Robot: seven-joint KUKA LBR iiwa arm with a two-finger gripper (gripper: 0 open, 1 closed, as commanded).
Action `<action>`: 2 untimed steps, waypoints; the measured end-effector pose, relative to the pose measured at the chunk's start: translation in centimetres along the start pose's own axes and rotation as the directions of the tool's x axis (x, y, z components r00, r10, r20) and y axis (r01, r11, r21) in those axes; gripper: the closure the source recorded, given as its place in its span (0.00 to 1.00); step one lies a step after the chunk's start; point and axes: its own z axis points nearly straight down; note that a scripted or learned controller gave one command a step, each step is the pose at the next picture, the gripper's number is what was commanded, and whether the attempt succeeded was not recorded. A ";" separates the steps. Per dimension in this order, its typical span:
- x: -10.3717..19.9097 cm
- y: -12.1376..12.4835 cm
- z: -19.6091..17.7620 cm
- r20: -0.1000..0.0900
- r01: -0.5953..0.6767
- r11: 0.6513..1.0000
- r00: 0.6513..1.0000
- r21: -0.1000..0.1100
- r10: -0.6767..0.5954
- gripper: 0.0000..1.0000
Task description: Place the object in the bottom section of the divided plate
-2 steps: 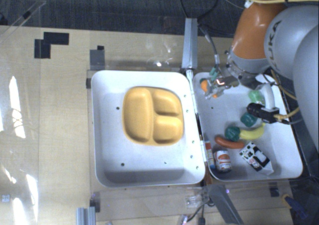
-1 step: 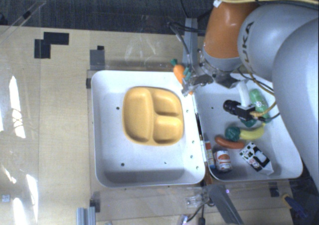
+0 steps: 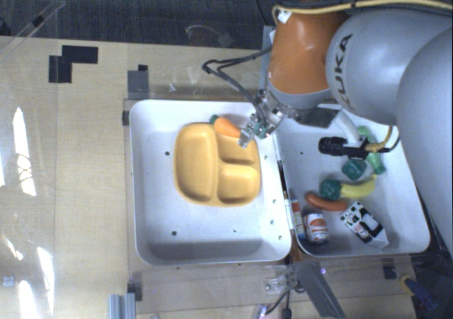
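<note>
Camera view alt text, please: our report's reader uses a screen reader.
The gripper hovers over the yellow divided plate in the left white bin, beside an orange carrot-like object at the plate's upper edge. The right bin holds assorted small items.

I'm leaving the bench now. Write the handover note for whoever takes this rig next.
Gripper: at the upper right edge of the yellow divided plate, right beside an orange carrot-like object; a grasp can't be confirmed.
Plate: in the left bin.
Right bin: banana, sausage, can and other items.
Done: nothing placed in the plate's bottom section.
Left: secure the object and set it there.
</note>
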 end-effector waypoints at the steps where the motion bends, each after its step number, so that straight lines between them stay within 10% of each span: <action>1: -2.8 -2.9 0.0 0.000 0.071 0.998 0.998 0.000 -0.071 1.00; 2: -2.9 -8.0 -0.1 0.002 0.052 0.999 0.999 0.000 -0.052 1.00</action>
